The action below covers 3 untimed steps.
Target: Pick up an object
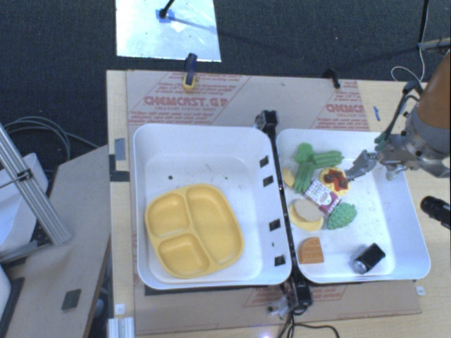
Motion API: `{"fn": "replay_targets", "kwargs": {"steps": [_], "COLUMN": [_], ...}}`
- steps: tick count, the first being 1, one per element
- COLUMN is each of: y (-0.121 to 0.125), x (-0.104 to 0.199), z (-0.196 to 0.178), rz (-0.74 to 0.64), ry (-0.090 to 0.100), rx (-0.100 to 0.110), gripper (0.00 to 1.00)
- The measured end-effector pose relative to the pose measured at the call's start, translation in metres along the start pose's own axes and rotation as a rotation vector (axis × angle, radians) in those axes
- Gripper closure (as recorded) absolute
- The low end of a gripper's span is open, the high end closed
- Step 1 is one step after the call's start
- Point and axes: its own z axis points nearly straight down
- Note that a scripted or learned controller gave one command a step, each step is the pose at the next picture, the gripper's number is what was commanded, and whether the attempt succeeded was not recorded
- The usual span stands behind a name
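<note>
Over the right bin (402,210), the tool (361,165) hangs beside a red toy (335,179); its opening I cannot tell, nothing visibly held. That toy looks light, stiff and smooth; pinch across its narrow middle.

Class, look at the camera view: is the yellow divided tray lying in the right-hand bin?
No, the yellow divided tray lies in the left bin.
</note>
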Motion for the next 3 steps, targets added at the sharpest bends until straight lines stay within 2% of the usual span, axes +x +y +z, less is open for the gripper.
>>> {"fn": "replay_targets", "kwargs": {"steps": [1, 2, 3], "y": [0.057, 0.077, 0.057], "x": [-0.062, -0.067, -0.068], "z": [0.034, 0.161, 0.075], "rz": [0.003, 0.002, 0.003], "ry": [-0.004, -0.001, -0.003], "rx": [-0.005, -0.005, -0.007], "gripper": [0.0, 0.0, 0.0]}}
